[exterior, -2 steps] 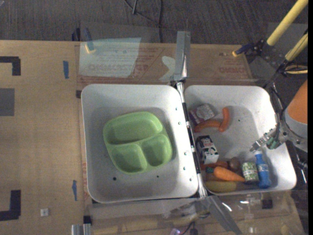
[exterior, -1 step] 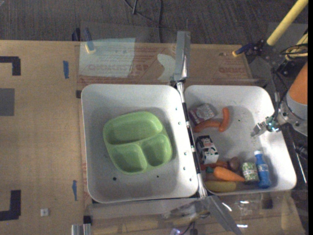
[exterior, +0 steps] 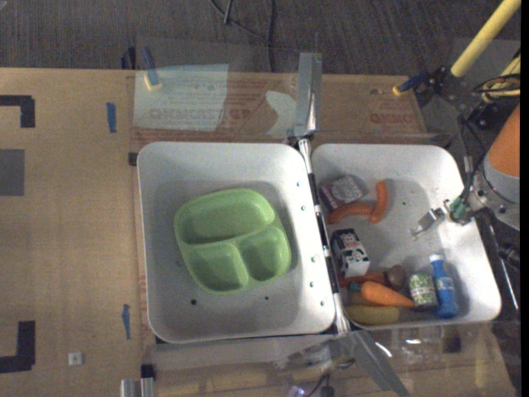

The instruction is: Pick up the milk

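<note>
The milk [exterior: 350, 253] is a small white carton with black cow patches. It lies in the right bin [exterior: 413, 168] against the bin's left wall, about midway down. My gripper [exterior: 436, 219] hangs over the right part of the same bin, roughly a hand's width to the right of the carton and slightly farther back. It is apart from the carton and touches none of the items. The arm's orange band [exterior: 508, 145] shows at the right edge.
Around the milk lie a pinkish packet [exterior: 343, 190], two orange sausages [exterior: 366, 208], a carrot [exterior: 385, 294], a yellow banana [exterior: 372, 313], a green can [exterior: 422, 289] and a blue bottle [exterior: 444, 285]. The left bin [exterior: 165, 180] holds a green divided plate [exterior: 233, 240].
</note>
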Robot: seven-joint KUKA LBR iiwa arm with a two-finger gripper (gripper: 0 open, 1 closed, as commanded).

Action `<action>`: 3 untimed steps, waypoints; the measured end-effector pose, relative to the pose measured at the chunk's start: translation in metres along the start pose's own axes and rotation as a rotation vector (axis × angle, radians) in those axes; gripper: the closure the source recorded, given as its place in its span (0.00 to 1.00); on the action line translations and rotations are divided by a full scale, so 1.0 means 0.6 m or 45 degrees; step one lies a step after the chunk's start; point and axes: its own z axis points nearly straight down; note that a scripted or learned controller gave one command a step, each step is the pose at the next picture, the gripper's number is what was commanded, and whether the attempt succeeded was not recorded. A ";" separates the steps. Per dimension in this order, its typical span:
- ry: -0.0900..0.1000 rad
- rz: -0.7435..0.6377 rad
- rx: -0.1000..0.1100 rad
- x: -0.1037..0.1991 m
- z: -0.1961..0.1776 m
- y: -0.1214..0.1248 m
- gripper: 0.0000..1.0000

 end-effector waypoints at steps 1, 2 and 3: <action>-0.001 0.131 -0.002 0.044 0.073 0.147 0.00; 0.013 0.079 0.000 -0.013 0.048 0.029 0.00; 0.019 0.229 -0.003 0.023 0.073 -0.034 0.00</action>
